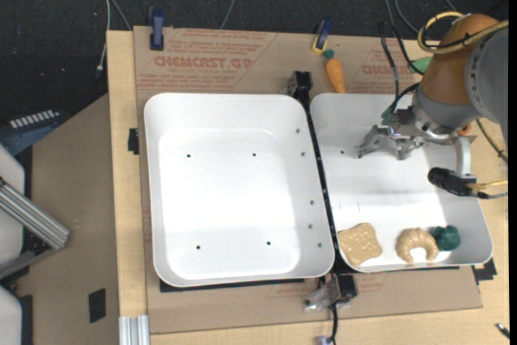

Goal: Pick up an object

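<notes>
Where the right bin (380, 198) runs along its near edge, three small things lie in a row: a tan bread slice (359, 243), a croissant (418, 245) and, touching the croissant's right side, a dark green piece (446, 237). The gripper (388, 140) hangs over the far half of that bin, well apart from them, fingers spread with nothing between them. The left bin (234, 190) sits beside it, and a carrot (334, 73) lies on the cardboard beyond the bins.

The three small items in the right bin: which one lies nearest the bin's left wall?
The flat tan slice, leftmost of the row. The curved croissant and the green piece lie further right.
</notes>
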Available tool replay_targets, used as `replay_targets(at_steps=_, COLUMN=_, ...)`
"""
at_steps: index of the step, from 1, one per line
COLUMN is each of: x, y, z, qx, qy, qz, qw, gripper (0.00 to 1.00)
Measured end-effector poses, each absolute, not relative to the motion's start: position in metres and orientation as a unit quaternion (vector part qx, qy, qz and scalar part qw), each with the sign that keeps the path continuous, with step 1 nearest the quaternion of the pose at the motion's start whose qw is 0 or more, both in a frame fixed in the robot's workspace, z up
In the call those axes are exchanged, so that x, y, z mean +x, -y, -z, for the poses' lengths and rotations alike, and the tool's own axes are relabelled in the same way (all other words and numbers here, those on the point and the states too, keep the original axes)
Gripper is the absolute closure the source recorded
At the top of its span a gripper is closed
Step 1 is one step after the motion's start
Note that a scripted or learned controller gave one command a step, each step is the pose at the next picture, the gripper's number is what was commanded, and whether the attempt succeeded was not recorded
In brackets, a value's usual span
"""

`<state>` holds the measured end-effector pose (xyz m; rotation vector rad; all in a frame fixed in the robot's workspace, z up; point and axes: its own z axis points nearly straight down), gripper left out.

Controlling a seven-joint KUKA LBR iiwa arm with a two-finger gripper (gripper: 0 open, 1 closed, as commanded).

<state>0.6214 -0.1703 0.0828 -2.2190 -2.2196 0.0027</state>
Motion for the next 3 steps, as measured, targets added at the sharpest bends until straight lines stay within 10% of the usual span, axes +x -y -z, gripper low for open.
replay_targets(at_steps=1, x=0.623, y=0.171, z=-0.096, qx=-0.707, qy=0.707, qz=0.0007, qw=-0.001, gripper=1.00)
replay_targets(at_steps=3, x=0.623, y=0.162, z=-0.192, qx=-0.707, qy=0.707, qz=0.0015, qw=-0.002, gripper=1.00)
